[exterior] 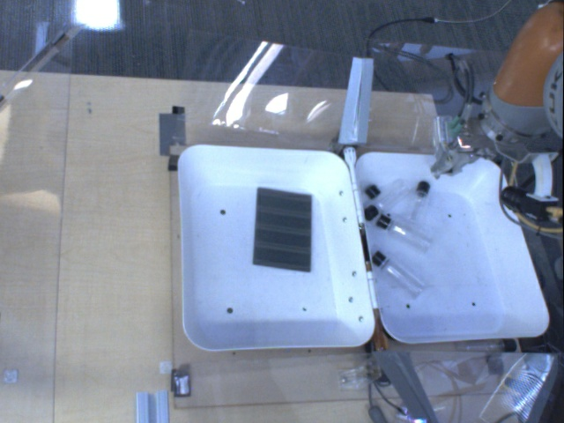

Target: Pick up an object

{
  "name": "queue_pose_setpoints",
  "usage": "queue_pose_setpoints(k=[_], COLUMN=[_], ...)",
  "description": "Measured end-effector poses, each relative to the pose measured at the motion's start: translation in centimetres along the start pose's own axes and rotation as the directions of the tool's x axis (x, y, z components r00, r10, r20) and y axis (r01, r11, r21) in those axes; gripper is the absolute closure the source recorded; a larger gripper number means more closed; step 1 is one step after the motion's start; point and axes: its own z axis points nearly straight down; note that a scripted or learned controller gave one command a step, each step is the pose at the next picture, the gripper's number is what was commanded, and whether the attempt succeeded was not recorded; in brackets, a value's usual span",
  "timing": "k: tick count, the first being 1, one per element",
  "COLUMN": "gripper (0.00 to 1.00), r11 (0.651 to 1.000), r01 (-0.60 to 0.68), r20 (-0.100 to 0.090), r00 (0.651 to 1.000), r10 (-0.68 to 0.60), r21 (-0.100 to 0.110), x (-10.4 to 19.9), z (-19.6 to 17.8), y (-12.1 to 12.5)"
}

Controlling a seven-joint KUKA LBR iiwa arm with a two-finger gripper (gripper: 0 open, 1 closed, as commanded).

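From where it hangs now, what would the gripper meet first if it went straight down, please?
Probably the right bin's bare floor near its back rim: the gripper hangs just right of the nearest vial, though depth is unclear.

Bright overhead light is washing both bins nearly shadowless. A square glare patch is blazing at eleven o'clock, and streaks are reflecting off clear sheeting toward twelve. Focus is running slightly soft, grainier toward five o'clock.
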Motion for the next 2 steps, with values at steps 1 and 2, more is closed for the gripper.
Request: queue_pose_setpoints(k=[1, 2], gripper=[1.0, 1.0], r11=[1.0, 0.999], r01=[-0.03, -0.044], r20=[-0.001, -0.002], r00=[1.0, 0.999], r10=[0.03, 0.044], r21=[0.0, 0.004], x=[5.4, 9.5], z=[-5.2, -5.4], y=[1.4, 1.7])
